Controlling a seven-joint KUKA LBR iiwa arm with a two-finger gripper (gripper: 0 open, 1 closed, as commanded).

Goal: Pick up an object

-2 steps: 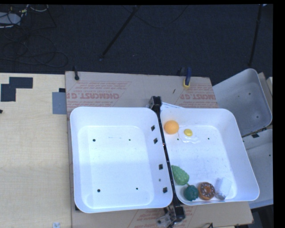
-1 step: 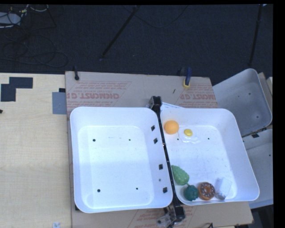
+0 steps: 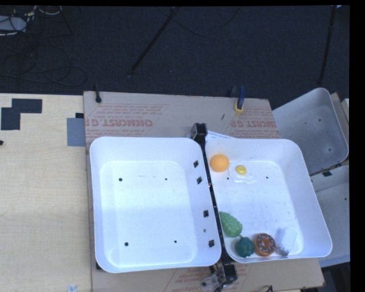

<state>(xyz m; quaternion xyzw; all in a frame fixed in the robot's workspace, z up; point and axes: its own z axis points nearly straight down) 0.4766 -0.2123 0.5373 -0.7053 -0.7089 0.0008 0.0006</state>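
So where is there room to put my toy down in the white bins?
The left white bin has a bare floor from wall to wall. In the right white bin, the middle is free, between the orange ball and fried egg toy above and the crowded front row: light green lump, dark green ball, brown sprinkled donut, white block.

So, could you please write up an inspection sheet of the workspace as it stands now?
Surface: two white bins side by side, left bin and right bin, on cardboard over a wooden bench.
Job's things: all in the right bin: orange ball, fried egg, green leafy toy, dark green toy, donut, pale block.
Clutter: blue-and-yellow clamp on the cardboard's far edge.
End effector: nothing seen.
Cables: dark cables on the floor beyond.
Surroundings: dark carpet, grey panel at right.
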